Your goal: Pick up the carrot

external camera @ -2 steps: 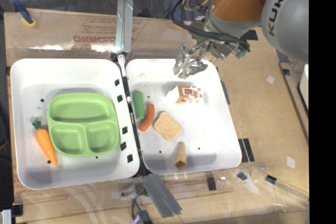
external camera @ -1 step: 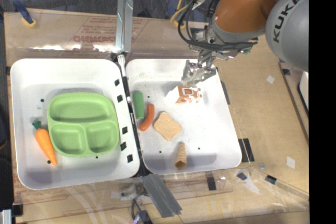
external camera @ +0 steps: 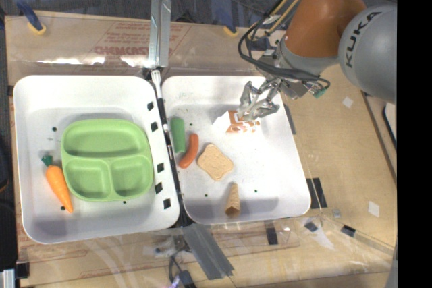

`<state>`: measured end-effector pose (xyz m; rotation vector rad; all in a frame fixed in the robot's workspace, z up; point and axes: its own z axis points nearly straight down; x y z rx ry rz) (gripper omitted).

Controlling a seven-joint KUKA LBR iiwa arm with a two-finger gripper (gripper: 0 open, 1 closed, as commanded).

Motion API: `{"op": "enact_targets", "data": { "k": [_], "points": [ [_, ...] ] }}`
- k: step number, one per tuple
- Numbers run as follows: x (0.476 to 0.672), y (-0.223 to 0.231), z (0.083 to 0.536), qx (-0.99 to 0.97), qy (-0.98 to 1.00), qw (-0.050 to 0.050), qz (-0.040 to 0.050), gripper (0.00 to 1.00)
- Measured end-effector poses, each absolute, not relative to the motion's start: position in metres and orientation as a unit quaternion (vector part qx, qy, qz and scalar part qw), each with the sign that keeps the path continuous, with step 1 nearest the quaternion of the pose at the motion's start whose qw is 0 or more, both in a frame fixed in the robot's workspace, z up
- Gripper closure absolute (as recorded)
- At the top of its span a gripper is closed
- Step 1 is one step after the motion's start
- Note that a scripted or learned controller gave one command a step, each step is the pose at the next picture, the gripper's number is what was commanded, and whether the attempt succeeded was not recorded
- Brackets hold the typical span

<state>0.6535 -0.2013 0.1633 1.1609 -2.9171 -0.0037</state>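
The carrot [external camera: 58, 187], orange with a small green top, lies in the left bin [external camera: 27, 94] along its left wall, beside the green divided plate [external camera: 106, 158]. My gripper [external camera: 256, 106] hangs over the upper middle of the right bin [external camera: 287, 165], far to the right of the carrot. Right under its tip lies a red-and-white bacon strip [external camera: 239, 124]. Whether the gripper touches the strip cannot be made out.
In the right bin, a green pickle [external camera: 177, 133] and a red-orange sausage [external camera: 190, 150] lie by the left wall. A bread slice [external camera: 214, 162] sits mid-bin, with a waffle cone [external camera: 232, 199] near the front. A metal bar [external camera: 160, 30] stands behind the divider.
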Motion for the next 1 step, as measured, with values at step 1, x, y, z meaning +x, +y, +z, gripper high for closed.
{"op": "enact_targets", "data": {
  "k": [1],
  "points": [
    [0.6587,-0.2036,0.1693,0.629,-0.777,-0.003,0.0016,1.0]
  ]
}}
